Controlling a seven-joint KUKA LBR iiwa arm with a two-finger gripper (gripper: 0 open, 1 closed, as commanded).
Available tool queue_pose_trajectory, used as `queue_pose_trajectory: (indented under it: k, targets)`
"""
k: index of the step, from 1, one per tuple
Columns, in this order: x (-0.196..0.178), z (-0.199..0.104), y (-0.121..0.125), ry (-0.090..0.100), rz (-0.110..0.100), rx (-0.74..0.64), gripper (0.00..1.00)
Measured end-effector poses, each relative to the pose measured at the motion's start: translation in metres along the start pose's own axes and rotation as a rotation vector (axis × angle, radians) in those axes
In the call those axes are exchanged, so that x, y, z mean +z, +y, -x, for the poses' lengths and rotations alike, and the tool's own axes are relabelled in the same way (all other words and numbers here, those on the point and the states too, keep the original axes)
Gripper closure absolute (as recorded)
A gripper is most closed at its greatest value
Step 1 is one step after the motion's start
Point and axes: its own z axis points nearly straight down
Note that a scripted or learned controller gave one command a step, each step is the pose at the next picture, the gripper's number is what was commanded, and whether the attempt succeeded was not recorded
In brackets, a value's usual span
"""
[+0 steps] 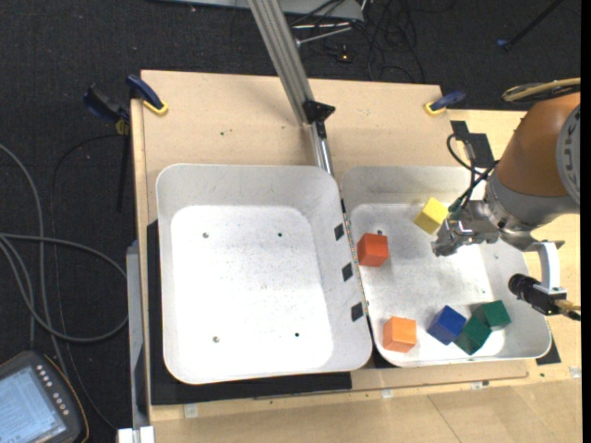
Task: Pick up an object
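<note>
Yellow block (431, 215): rests in right bin (517, 344), just beside end effector (450, 243).
End effector: finger state cannot be told.
Progress: nothing visibly lifted; grasp and lift remain.

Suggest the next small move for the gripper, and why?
Probably a short shift toward the yellow block, then descend. The gripper sits low in the right bin, just beside that block, with nothing visibly in it. The yellow block is the nearest object and stands apart from the others.

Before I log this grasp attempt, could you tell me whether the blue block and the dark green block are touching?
Touching: the camera view shows the blue block pressed against the dark green block, no bin floor between them.
</note>
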Motion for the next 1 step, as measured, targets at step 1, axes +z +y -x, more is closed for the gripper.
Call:
queue_pose_trajectory:
  k: [1]
  targets:
    - [-0.0592, -0.0072, -0.0028, 0.000, 0.001, -0.001, 1.00]
